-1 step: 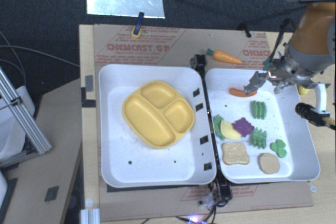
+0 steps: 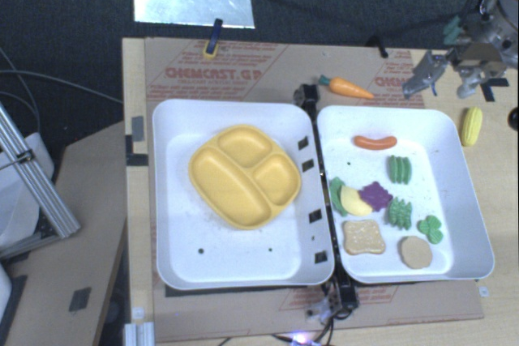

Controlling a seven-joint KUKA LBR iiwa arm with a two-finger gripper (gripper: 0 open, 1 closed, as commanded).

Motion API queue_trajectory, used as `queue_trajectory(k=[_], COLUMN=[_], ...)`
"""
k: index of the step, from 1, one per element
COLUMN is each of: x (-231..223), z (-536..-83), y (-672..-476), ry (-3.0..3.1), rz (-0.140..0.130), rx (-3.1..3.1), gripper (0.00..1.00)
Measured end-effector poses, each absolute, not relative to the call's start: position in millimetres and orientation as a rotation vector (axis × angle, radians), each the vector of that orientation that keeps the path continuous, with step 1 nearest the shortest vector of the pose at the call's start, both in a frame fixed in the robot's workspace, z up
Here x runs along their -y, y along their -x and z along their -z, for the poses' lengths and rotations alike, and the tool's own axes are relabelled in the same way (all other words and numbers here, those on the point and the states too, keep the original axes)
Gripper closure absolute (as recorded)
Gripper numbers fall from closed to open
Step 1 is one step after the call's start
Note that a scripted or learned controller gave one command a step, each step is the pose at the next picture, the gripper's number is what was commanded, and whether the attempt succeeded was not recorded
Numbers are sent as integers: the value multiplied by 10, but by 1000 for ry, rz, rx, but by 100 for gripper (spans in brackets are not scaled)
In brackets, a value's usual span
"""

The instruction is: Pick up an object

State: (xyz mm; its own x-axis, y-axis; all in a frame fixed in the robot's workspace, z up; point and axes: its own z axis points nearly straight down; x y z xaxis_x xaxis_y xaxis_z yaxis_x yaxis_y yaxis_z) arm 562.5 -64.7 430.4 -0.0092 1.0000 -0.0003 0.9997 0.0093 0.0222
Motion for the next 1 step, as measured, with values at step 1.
queue_trajectory(k=[1], x=[-18], z=[-5392], y=[-5387], ry=[-2201], rz=[-21], rx=[-2227], gripper=[0])
